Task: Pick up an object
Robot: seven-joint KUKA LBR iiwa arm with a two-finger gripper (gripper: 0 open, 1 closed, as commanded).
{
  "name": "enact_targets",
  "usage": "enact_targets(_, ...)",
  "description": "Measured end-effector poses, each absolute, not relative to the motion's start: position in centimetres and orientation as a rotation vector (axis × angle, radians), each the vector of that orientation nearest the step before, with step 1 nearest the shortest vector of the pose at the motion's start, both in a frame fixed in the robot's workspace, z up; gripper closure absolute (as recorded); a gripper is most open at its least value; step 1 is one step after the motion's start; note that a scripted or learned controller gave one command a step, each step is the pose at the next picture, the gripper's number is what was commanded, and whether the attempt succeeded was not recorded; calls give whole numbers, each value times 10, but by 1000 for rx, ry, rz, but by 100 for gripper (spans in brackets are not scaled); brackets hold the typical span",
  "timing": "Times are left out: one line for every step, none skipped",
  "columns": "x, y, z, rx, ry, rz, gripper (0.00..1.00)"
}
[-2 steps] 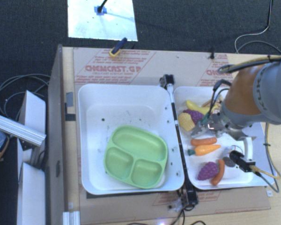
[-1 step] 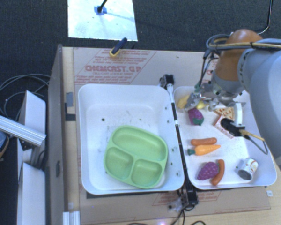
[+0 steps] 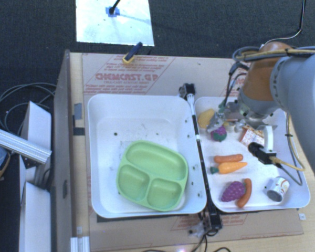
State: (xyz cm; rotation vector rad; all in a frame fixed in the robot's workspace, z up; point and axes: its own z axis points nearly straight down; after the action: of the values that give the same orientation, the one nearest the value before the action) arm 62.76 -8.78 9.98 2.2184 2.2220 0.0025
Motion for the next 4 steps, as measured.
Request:
enact_targets(616,-83,84,2220,2222,1,0)
enact_targets(655,-86,82,2231,2230,-14,0)
enact_targets(658,-87,101,2222,2228,-5,0)
enact_targets(626,-88,98,2219,2223,1,0)
